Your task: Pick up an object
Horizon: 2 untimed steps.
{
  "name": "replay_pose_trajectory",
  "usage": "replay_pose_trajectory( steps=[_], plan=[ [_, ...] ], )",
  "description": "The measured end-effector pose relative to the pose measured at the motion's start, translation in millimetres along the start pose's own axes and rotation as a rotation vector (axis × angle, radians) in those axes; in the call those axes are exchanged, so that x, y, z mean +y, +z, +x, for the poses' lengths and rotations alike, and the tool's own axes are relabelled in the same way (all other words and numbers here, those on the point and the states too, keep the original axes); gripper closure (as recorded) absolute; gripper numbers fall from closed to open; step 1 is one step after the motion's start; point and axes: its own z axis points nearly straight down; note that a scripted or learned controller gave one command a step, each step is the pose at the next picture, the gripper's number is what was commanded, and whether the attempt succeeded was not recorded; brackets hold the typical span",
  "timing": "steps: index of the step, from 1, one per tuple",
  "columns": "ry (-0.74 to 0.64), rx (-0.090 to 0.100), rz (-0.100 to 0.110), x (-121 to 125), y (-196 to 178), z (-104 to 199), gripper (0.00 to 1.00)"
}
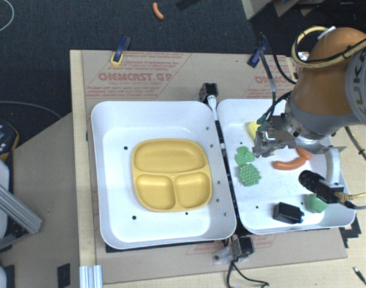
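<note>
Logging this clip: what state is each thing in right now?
gripper: low over right bin, nothing seen held
yellow tray: flat in left bin, compartments bare
green pieces: lying loose, right bin
orange sausage: lying flat
black block: lying flat

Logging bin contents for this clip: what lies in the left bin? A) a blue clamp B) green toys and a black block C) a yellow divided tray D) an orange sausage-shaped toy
C: the yellow divided tray lies alone in the left bin; the small toys are in the right bin.
</note>
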Motion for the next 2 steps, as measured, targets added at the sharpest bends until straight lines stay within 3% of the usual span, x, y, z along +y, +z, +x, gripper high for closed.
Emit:
replay_pose_trajectory(
  steps=[2],
  plan=[
    [0.002, 0.001, 0.007, -3, 20, 1, 1.0]
  ],
)
